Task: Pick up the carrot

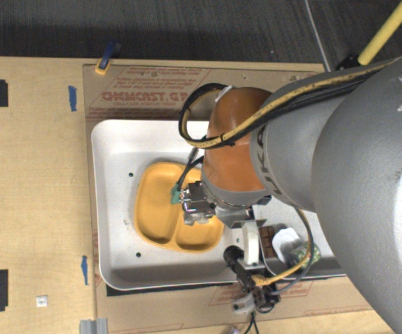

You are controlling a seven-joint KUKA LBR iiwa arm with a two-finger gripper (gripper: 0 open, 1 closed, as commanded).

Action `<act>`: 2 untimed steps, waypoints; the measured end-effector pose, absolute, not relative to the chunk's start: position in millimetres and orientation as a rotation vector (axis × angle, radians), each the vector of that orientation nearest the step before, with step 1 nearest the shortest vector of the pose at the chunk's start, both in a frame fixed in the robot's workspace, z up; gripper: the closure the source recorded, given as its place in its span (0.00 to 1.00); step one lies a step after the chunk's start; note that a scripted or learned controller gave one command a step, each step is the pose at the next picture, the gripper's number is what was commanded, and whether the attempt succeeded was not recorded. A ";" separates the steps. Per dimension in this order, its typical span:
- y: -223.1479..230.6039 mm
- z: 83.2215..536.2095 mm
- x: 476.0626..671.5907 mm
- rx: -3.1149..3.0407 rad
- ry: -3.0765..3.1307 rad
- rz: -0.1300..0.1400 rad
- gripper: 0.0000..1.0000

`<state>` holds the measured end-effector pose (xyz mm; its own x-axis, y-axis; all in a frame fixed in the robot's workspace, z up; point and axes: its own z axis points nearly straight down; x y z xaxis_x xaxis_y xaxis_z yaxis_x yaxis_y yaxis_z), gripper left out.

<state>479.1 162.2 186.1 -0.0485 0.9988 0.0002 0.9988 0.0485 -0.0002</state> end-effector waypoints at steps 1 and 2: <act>199.0 159.7 497.6 -2.147 -2.294 0.000 1.00; 155.1 171.2 536.1 -1.889 -2.512 -0.001 1.00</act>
